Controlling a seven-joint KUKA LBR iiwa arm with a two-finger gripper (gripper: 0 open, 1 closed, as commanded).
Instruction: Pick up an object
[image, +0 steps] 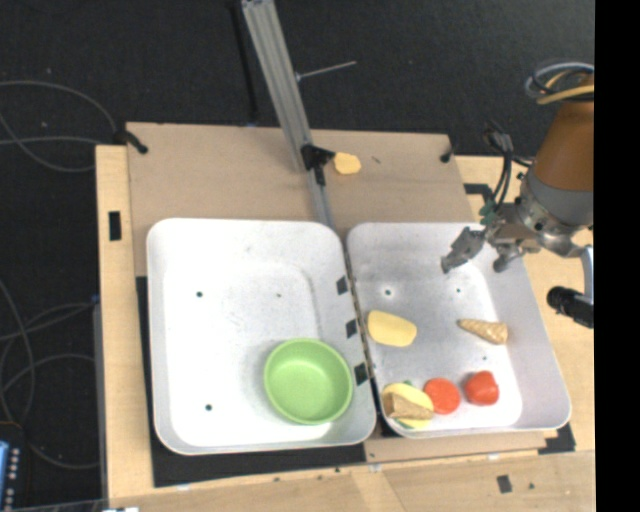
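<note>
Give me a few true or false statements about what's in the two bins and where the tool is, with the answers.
1. The green bowl sits in the left bin. True.
2. The tool hangs over the left bin. False: it is over the right bin.
3. The cone-shaped piece lies in the right bin. True.
4. The tool grips the red object. False: the red object lies on the bin floor, apart from the tool.

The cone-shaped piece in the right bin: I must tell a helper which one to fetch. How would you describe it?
Look in the right bin, toward its right side, just below the claw. The cone-shaped piece lies alone there, tan and pointed, unlike the rounded yellow lump to its left and the red pieces nearer the front.
</note>
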